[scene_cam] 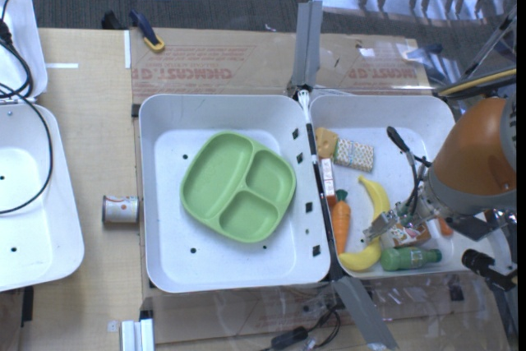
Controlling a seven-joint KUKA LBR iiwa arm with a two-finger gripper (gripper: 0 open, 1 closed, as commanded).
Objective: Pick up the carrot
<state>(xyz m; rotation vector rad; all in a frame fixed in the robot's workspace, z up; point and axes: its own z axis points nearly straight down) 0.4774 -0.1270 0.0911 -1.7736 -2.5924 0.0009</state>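
Note:
The carrot (341,219), orange with a green top, lies along the left wall of the right bin (436,113), pointing toward the front. Just to its right is a yellow banana (375,201). My gripper (385,223) reaches in from the right and sits low over the banana's lower half, about a hand's width right of the carrot and apart from it. Nothing of the carrot is between its tips. The orange-banded arm (483,148) covers the bin's right side.
A green bottle (411,259) lies at the right bin's front, with a patterned packet (355,153) and a red-and-white bar (327,175) near the back left. The left bin (164,251) holds a green divided plate (238,186). A small can (121,210) lies on the bench.

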